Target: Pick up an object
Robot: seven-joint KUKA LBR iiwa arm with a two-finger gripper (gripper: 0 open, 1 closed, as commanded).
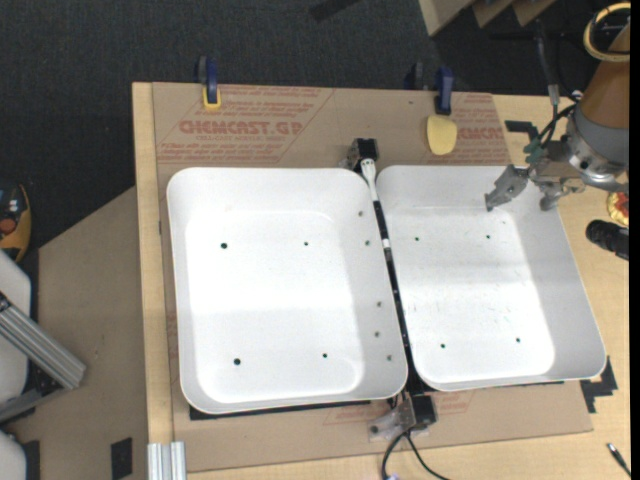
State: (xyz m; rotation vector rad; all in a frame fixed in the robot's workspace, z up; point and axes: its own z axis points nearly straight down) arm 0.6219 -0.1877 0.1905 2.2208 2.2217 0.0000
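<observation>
A: Gripper (522,190) hovers over the right bin's (560,268) far corner, jaws spread, holding nothing.

B: Object? Closest candidate is the yellow piece (441,134) on the board beyond that bin. Centre over it before you descend.

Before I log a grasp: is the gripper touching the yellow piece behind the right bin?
Apart. The camera view shows the gripper over the right bin's back corner, with bare bin and board between it and the yellow piece.
</observation>
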